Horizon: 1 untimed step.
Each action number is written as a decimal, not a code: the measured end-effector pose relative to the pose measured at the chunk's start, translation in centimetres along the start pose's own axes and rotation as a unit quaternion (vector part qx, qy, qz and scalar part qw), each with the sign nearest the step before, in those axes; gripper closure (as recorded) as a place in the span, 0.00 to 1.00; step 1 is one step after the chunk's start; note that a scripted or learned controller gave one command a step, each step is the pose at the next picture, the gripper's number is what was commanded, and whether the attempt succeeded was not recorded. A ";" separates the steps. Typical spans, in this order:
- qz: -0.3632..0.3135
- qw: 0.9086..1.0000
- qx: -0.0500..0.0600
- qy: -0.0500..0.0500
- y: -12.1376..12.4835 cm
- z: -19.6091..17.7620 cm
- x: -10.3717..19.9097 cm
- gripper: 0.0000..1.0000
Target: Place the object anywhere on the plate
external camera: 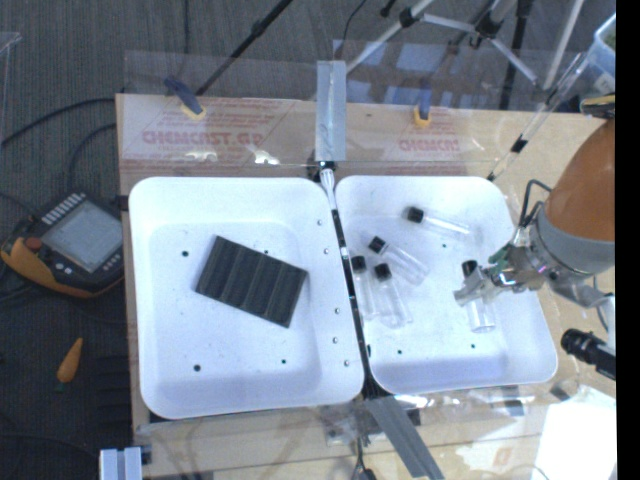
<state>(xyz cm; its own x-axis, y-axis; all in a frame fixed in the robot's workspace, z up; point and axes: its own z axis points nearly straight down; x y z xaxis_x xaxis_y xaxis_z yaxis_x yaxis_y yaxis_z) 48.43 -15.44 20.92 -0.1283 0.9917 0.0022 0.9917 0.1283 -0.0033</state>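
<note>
A dark ribbed rectangular plate lies flat in the left bin. Several clear vials with black caps lie in the right bin: one near the back, two or three close to the divider, and one by the right wall. My gripper hangs low over that right-hand vial, just below its black cap. Whether the vial sits between the jaws cannot be made out from this angle.
The raised divider separates the two bins. The orange-banded arm fills the right edge above the right bin. A teach pendant and cables lie on the floor to the left, off the bench.
</note>
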 end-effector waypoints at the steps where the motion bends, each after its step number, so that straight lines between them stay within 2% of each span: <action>1: -0.045 0.999 0.001 -0.001 9.7 1.5 2.6 1.00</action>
<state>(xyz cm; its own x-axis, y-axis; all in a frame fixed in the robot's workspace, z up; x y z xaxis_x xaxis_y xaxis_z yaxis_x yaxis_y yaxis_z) 57.71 -11.61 19.39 -0.2177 0.9760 0.0011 0.9760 0.2177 -0.0052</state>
